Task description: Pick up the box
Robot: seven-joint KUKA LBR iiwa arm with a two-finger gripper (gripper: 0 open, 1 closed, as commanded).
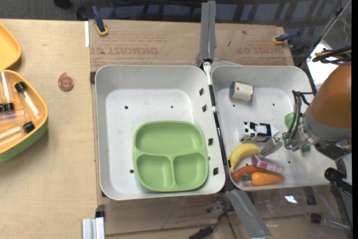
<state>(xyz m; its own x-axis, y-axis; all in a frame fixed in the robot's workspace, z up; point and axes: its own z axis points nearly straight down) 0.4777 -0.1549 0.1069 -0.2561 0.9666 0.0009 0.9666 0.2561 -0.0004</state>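
A small pink box (pixel 268 164) lies flat near the front of the right bin (pixel 279 76), between a banana (pixel 244 154) and a carrot (pixel 263 178). My gripper (pixel 272 146) reaches in from the right and hangs low just above and behind the box, with its grey tip close to the banana's end. Nothing shows as held. The arm's orange band (pixel 337 99) looms over the bin's right side and hides part of it.
Also in the right bin are a black-and-white patterned item (pixel 257 130), a tipped beige cup (pixel 241 90) at the back and a green object (pixel 290 119) partly behind the arm. A green divided plate (pixel 170 156) sits in the left bin (pixel 112 120).
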